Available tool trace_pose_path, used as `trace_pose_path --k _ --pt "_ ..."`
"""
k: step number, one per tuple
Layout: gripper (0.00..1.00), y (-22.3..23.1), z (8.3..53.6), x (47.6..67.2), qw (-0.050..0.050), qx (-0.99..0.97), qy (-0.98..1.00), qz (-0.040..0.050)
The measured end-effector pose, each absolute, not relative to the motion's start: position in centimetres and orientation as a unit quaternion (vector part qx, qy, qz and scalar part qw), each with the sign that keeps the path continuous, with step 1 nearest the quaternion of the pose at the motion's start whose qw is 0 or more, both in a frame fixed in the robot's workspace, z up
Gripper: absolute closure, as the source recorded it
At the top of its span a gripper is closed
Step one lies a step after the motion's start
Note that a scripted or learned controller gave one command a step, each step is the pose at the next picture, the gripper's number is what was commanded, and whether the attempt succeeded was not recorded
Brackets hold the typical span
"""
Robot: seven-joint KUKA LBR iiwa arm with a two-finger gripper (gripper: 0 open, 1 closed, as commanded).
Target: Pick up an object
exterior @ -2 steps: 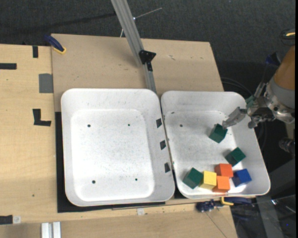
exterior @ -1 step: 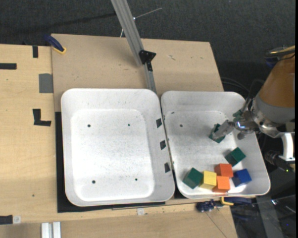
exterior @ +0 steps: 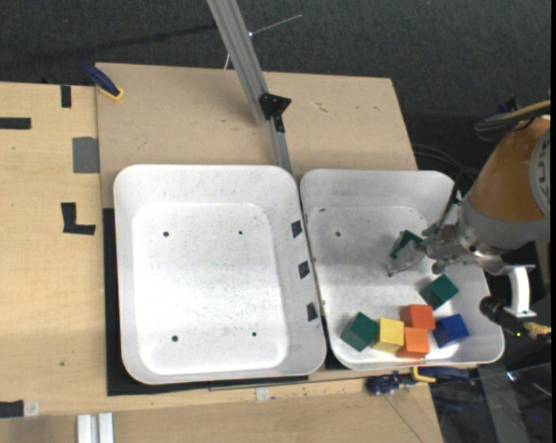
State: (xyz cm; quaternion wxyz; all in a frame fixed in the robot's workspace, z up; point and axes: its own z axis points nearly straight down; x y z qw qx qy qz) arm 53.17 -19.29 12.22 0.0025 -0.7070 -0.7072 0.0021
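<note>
Blocks cluster at the near edge of the right bin [exterior: 380, 187]: dark green block [exterior: 358, 331], yellow block [exterior: 391, 332], two orange blocks [exterior: 417, 329] stacked or abutting, blue block [exterior: 451, 329]. All touching or nearly so. A teal block [exterior: 439, 292] sits just behind them, slightly apart and rotated.

Further in, the pincer [exterior: 409, 252] hangs low over the bin's middle, reaching in from the right. Its tips are dark and blurred against the bin floor; cannot tell whether they are spread or pressed together, and nothing is visibly between them. No block is lifted, so the pick is not yet done.

Judgement: the teal block is the nearest candidate and the best isolated. A clean grasp would need the pincer centred over it and turned to match its faces. The packed row looks harder; tips may jam between neighbours or push them against the bin wall.

Left bin [exterior: 204, 178] lies beside it on the counter [exterior: 38, 155]. A metal pole [exterior: 246, 49] crosses the far side.
</note>
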Motion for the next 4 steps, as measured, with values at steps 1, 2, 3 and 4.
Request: trace_pose_path --k 1,2,3,4 --pt "1.0 -19.2 13.5 53.3 0.002 -0.706 -0.708 0.0006" --pt "1.0 -18.5 17.9 53.1 -0.001 -0.706 -0.708 -0.0008" --pt "1.0 -18.5 21.8 53.2 -0.002 -0.706 -0.708 -0.0008" --pt "1.0 -14.0 21.8 56.1 0.001 -0.705 -0.709 -0.0006"
